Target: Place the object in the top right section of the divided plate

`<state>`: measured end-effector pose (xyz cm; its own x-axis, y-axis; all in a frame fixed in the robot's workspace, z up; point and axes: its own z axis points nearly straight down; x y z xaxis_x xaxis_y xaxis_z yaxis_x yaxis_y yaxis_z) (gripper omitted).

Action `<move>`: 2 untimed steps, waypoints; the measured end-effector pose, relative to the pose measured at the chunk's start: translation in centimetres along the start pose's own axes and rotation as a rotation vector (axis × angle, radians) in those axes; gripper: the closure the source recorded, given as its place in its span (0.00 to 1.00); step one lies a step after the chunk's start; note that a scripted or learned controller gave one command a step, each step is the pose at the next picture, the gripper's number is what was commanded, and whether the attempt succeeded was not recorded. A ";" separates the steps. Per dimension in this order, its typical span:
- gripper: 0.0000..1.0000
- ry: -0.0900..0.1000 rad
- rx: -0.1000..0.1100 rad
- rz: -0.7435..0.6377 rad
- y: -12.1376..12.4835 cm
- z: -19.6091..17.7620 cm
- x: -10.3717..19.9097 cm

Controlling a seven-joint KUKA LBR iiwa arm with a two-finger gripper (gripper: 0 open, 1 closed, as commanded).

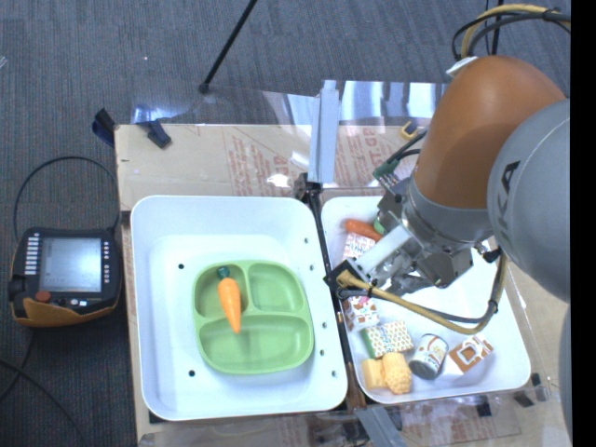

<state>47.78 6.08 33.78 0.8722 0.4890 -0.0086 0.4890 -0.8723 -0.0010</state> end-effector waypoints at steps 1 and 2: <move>1.00 0.001 0.000 -0.055 0.0 -4.2 7.0; 1.00 -0.001 0.001 -0.019 -8.0 7.4 13.9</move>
<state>55.91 19.86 26.25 0.8625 0.5059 -0.0091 0.5059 -0.8626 -0.0021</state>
